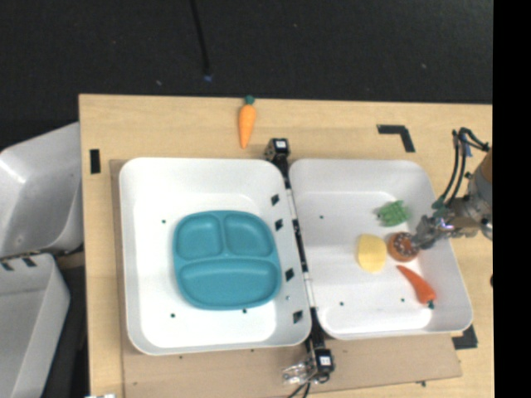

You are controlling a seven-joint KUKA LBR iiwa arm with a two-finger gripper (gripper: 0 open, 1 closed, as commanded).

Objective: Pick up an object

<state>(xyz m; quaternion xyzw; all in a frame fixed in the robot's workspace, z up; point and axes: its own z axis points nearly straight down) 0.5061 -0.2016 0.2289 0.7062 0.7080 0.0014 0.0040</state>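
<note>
the arm (474, 197) is cut off at the right side, so most of it is out of the picture. the gripper (419, 237) is small and blurry, and its tip sits over a little round brown thing (401, 244) (too small to name). a white shape (37, 197) at the left is cut off by the edge too.
</note>
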